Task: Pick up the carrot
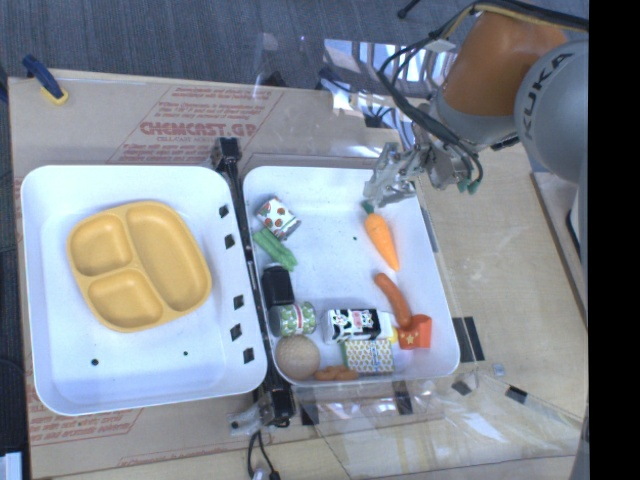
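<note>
Two white bins sit side by side on a brown bench. In the left bin (40, 368) lies a yellow plate (138, 265) with three parts to it. The right bin (330, 183) has lots of small toy things in it.

The carrot (381, 240) is in the right bin, near the far right corner. It lies flat on the white floor, with its green end pointing up toward the back wall and its thin tip pointing down toward me. Nothing else touches it. Just below it is a red sausage (393, 298), a little way off. Down at the near side there is a milk carton with cow spots (358, 323), a red block (417, 334), a round brown ball (297, 355) and a green can (294, 318). A green pea pod (273, 249) lies by the middle wall.

The big grey arm comes in from the right. Its gripper (388, 188) hangs just above the green end of the carrot. I cannot tell how its grabbing end is set, because it is small and blurry from here. It holds nothing that I can see.

I think the arm is at the lining-up step, right before the grab. Next it should go a bit more over the fat orange middle, come straight down, pinch across it, and lift without bumping the bin wall.
</note>
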Robot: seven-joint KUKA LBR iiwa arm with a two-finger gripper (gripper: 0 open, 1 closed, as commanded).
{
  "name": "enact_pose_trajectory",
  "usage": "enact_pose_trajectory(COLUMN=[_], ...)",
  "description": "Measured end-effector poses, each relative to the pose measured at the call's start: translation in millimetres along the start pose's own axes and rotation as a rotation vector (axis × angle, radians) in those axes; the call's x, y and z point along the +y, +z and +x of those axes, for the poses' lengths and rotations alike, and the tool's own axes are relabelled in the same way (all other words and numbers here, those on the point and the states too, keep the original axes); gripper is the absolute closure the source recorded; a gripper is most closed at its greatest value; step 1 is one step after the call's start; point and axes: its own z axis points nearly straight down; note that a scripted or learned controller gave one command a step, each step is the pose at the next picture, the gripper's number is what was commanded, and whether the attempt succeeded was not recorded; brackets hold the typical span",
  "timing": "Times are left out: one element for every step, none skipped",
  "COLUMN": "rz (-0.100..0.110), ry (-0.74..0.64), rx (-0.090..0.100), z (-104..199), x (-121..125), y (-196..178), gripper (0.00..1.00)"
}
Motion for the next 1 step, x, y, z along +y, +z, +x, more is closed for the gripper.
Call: enact_pose_trajectory(rz=[-0.006], ry=[-0.024], rx=[0.014], z=[93.8], x=[8.0], y=[109.2], gripper=[1.0])
